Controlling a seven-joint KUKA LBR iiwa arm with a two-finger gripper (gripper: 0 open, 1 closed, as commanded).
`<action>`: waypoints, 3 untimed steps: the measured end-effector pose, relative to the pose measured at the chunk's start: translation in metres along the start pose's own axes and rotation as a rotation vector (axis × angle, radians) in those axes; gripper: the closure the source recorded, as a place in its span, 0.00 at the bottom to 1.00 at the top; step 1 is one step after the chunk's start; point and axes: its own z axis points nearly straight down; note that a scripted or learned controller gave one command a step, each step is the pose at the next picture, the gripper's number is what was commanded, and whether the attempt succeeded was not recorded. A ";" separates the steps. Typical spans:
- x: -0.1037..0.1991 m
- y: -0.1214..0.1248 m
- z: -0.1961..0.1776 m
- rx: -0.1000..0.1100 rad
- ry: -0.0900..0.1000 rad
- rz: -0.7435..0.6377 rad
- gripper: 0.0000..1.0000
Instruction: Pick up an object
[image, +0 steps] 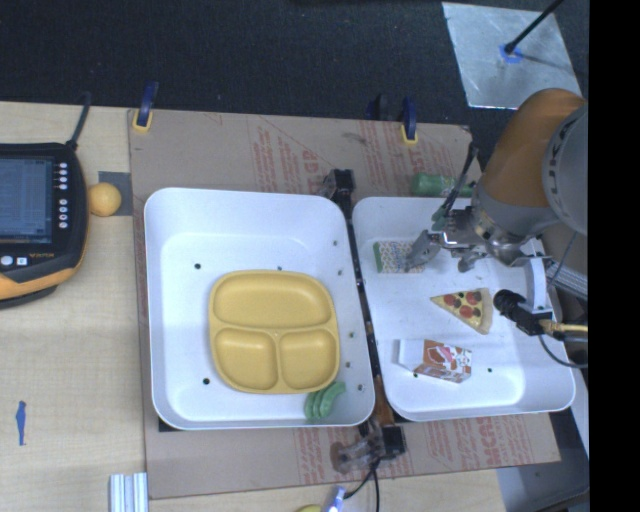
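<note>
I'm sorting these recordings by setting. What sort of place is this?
Likely a robot lab test bench, not a kitchen: two white bins clamped onto cardboard, a handheld control tablet at the bench's edge, and toy food like a pizza slice and yellow divided plate.

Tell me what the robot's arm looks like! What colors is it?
The arm is big, round and grey, with an orange band wrapped around it above the wrist. At its end sits a small metal gripper made of silvery and dark parts. A black cable with a thick black plug curls beside it.
</note>
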 end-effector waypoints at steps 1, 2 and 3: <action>-0.031 -0.007 0.048 0.002 -0.001 0.002 0.00; -0.053 0.041 0.046 -0.002 0.000 0.002 0.00; -0.032 -0.010 0.047 0.000 -0.001 0.003 0.00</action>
